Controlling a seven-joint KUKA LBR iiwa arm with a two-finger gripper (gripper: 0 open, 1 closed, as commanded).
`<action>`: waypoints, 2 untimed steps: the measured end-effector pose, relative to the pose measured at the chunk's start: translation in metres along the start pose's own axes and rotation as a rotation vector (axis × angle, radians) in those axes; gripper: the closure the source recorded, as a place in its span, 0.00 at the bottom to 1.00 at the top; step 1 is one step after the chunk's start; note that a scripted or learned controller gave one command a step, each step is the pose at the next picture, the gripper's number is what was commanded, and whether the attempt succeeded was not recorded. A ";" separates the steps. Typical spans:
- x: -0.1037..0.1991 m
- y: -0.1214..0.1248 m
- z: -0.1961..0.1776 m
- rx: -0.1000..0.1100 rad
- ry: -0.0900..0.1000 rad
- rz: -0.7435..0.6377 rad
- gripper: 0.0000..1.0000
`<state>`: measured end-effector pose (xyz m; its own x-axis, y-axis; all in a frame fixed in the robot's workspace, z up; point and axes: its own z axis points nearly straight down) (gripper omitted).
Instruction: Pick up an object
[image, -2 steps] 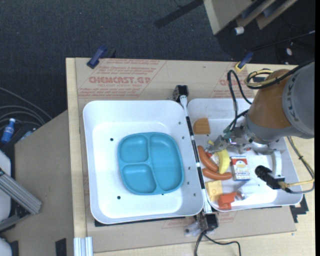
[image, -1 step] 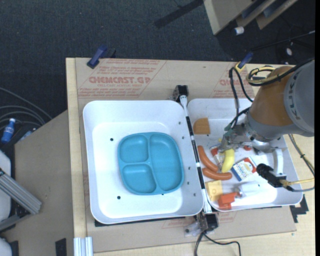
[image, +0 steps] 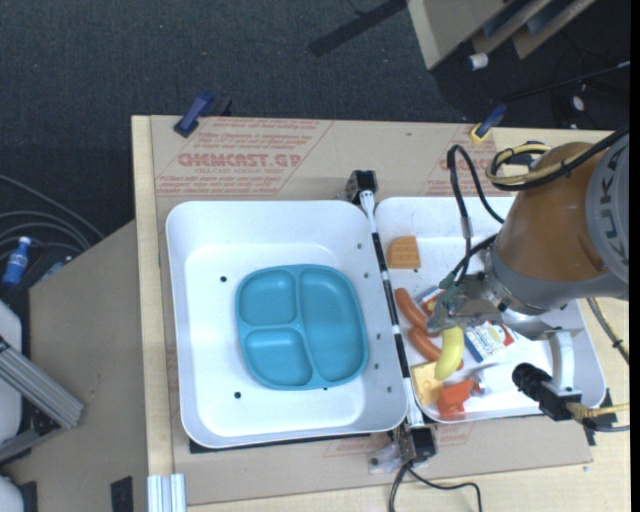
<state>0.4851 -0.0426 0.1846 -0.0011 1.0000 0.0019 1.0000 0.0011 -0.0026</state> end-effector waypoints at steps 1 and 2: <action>-0.024 -0.001 -0.082 -0.003 -0.002 0.002 1.00; 0.070 0.007 -0.088 -0.003 -0.001 0.000 1.00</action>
